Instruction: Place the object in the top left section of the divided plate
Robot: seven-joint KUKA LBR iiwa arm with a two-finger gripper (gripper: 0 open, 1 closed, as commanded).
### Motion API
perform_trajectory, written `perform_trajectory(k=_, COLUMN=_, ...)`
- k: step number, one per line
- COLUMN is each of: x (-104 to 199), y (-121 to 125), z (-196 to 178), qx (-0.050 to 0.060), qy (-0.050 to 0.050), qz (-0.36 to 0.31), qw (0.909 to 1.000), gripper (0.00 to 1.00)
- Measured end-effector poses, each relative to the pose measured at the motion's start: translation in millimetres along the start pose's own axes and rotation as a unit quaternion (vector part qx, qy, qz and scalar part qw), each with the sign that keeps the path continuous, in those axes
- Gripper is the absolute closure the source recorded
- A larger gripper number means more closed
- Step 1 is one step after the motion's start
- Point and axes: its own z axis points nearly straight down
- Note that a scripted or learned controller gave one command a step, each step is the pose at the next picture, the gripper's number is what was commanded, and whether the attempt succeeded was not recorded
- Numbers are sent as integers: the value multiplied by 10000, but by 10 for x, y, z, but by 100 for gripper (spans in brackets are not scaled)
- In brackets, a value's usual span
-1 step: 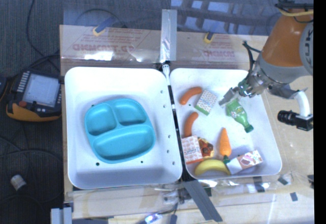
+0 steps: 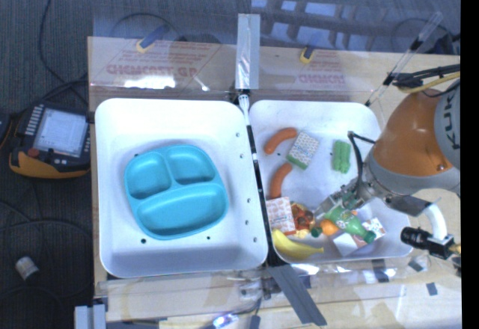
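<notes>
The blue divided plate (image 2: 177, 190) lies in the left bin (image 2: 120, 133). Two small sections sit along its far side and one large section along its near side, and nothing lies in them. My gripper (image 2: 338, 208) reaches down into the right bin (image 2: 329, 112), low over a heap of toy food at the bin's near side. Its tip is among a green bottle-like piece (image 2: 352, 223), a small orange (image 2: 329, 229) and other pieces. Nothing can be made out as held.
The right bin also holds two orange sausages (image 2: 281, 139) (image 2: 281, 179), a green-and-white packet (image 2: 303, 149), a green piece (image 2: 341, 156), a banana (image 2: 296, 246), a red-and-white packet (image 2: 279, 211) and a white box (image 2: 349, 242). The arm's orange band (image 2: 412, 144) hangs over the bin's right side.
</notes>
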Motion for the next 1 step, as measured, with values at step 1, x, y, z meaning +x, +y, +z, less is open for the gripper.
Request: perform_trajectory(k=1, x=-152, y=254, z=-1464, qx=-3, qy=-25, qz=322, qw=9995, gripper=100)
